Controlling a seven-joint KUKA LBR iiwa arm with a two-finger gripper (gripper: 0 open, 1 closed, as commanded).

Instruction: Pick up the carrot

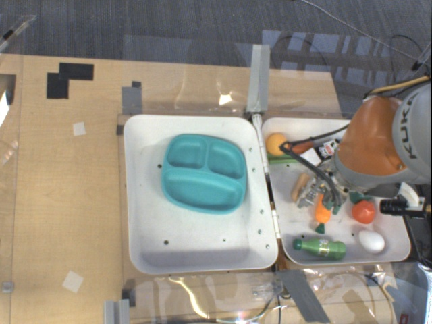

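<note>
Worktop (61,201): pale wood, under clear plastic sheet w/ glare. Grey carpet floor (169,12) at far side. Black marks far left on the wood.

2 white bins side by side, grey bracket at the seam. Left bin (145,248): 1 teal divided plate (204,173), 3 compartments, sits far-centre; bare bin floor all round it, most on the near side. Right bin (398,252): crowded.

Right bin count: 1 carrot (323,212), orange, green tip pointing near, mid-bin; 1 green bottle (320,248) lying along near wall; 1 white egg (370,241) near right corner; 1 tomato (364,212), red, right of carrot; 1 orange fruit (275,144) at far left corner, against the seam.

Arm enters from right, orange band over far right part of bin. Tool (315,193) low, just left of carrot top, touching or nearly. Fingers: can't tell if spread or closed, metal blurred. Carrot not seen betw. them.
</note>
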